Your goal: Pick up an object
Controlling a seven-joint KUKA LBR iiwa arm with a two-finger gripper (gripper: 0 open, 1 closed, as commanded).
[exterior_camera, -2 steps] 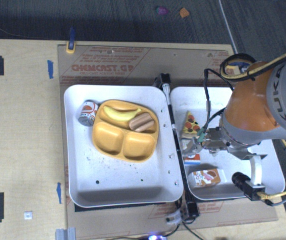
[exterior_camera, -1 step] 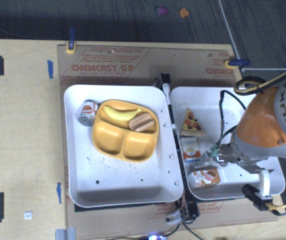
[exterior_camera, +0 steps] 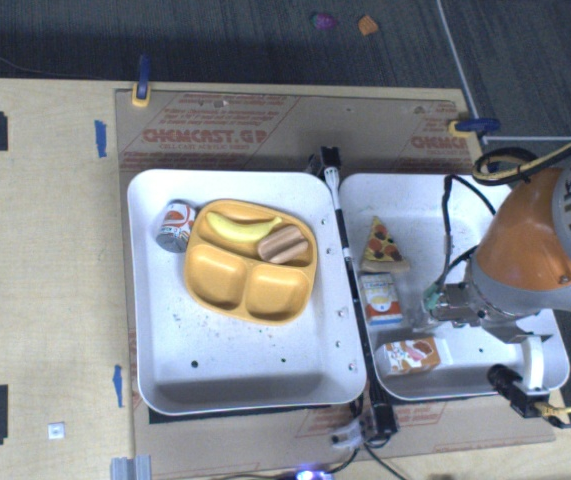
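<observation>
Object candidates lie in both bins on my counter [exterior_camera: 55, 268]. Left bin [exterior_camera: 165, 368]: a yellow divided tray [exterior_camera: 250, 288] carrying a banana [exterior_camera: 235, 228] and a sausage [exterior_camera: 285, 245], with a small can [exterior_camera: 174, 226] touching the tray's left rim. Right bin [exterior_camera: 415, 193]: a pizza slice [exterior_camera: 382, 244], a small carton [exterior_camera: 380, 298] and a flat packet [exterior_camera: 410, 355], stacked along the left side. The tool [exterior_camera: 443, 306] sits just right of the carton, above the packet; I cannot tell its finger state from here.

two bins [exterior_camera: 155, 298], perhaps six small items [exterior_camera: 383, 245]
</observation>
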